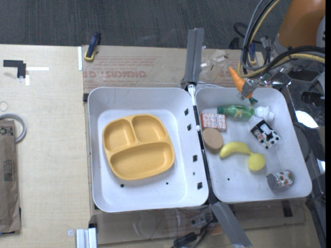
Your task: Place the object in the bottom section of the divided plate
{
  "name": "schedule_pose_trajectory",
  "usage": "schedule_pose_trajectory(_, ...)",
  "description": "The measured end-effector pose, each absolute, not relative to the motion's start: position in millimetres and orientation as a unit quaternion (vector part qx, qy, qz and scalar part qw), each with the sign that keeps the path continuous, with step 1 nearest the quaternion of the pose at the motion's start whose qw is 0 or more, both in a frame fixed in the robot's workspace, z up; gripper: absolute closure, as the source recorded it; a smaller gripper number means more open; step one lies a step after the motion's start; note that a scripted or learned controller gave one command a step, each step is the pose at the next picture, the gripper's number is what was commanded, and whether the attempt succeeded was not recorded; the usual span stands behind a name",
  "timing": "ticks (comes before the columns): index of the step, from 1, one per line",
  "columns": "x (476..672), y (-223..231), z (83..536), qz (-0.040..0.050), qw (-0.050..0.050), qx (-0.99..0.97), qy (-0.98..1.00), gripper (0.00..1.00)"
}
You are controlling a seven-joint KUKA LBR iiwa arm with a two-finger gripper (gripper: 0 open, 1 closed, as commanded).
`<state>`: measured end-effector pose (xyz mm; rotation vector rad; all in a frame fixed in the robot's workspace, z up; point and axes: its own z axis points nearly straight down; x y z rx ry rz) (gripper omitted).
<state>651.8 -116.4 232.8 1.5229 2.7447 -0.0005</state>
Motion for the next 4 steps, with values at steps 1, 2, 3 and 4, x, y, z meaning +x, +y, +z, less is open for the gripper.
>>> schedule_pose_trajectory(1, 659.5, -141.2, 310.2, -0.0006, 0.001, 0.468, 0.884, 1.00)
schedule_pose_trajectory(2, 646.5, -66.6, 191.1, -0.0006, 0.001, 0.400, 0.916, 1.00)
schedule_pose_trajectory(3, 561.0, -34.3, 191.1, -0.0006, 0.000, 0.395, 0.919, 1.00)
schedule_pose_trajectory(4, 528.9, 18.5, 190.9, -0.0006, 0.000, 0.330, 0.944, 1.00)
